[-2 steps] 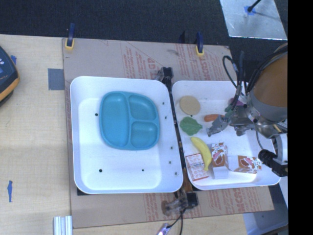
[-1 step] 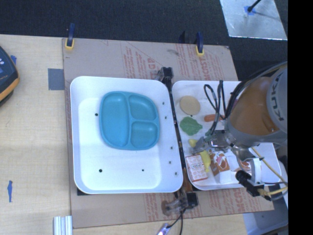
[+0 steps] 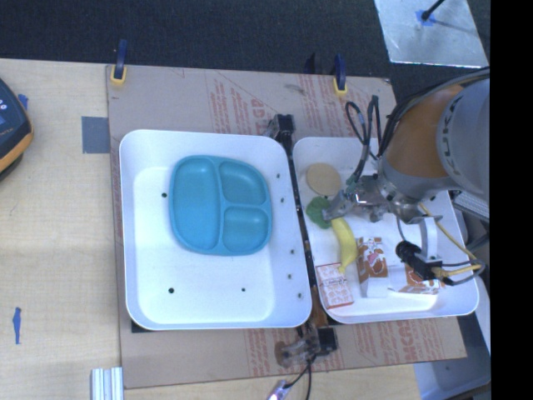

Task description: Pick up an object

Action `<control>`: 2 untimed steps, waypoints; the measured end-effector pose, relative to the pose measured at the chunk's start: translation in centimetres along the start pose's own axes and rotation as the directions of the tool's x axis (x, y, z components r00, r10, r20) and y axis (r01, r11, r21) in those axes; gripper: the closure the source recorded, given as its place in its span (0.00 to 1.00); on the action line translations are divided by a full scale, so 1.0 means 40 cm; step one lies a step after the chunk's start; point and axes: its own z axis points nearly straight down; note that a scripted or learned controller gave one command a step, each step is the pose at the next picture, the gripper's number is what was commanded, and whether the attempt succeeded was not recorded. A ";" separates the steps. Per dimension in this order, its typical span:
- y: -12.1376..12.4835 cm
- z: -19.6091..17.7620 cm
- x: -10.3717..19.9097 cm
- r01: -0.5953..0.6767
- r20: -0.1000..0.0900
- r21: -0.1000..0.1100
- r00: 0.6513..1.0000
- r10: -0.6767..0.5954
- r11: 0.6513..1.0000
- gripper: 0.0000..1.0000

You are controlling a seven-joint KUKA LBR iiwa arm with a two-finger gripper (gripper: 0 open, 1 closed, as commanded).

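Now, look at the left bin [image 3: 141, 307]: you see a smooth, glossy white tray with rounded corners, and in it a matte light-blue plastic plate [image 3: 221, 204], rounded and split into three compartments, lying flat toward the far side. The right bin [image 3: 466, 302] has the same white sheen and holds the loose items. A curved yellow banana [image 3: 345, 242] lies near the middle, its far end touching a small green piece [image 3: 317, 211]. Just beyond that sits a flat, round tan disc [image 3: 323, 177]. Nearer you, a small red-and-white printed packet [image 3: 333, 290] lies flat beside a brown-and-white printed packet [image 3: 374, 261]. The arm [image 3: 433, 140] comes in from the right, its orange band bulking over the right bin, with black cables looping above the wrist. Its gripper [image 3: 366, 197] is low over the far part of the right bin, just beside the banana's far end. You cannot tell how the jaws stand, since the metal parts blur together.
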 end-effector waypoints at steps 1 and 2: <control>-0.132 0.002 0.028 0.001 0.000 0.003 1.000 -0.001 1.000 0.00; -0.133 -0.023 0.026 0.003 0.002 0.005 1.000 -0.003 1.000 1.00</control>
